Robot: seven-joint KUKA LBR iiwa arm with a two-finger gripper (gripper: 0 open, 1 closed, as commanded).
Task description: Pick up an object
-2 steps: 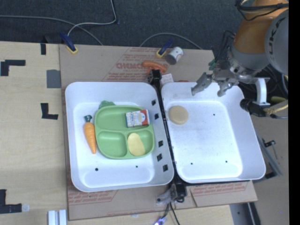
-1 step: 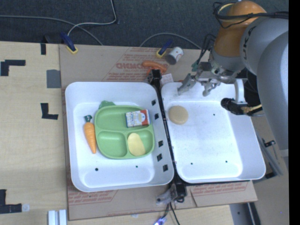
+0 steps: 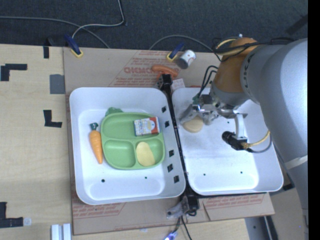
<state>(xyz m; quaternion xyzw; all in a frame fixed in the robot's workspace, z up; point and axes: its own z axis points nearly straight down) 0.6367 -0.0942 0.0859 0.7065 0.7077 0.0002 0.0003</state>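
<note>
Right of centre, your grey two-finger gripper (image 3: 196, 115) hangs over the right white bin (image 3: 225, 181), touching a pale beige rounded lump (image 3: 193, 126); whether it is clamped, you cannot tell. Judge it light, smooth, perhaps slippery: grip its middle. Leftward, the bin divider (image 3: 175, 134) crowds you; beyond sits a green plastic tray (image 3: 120, 134).
</note>
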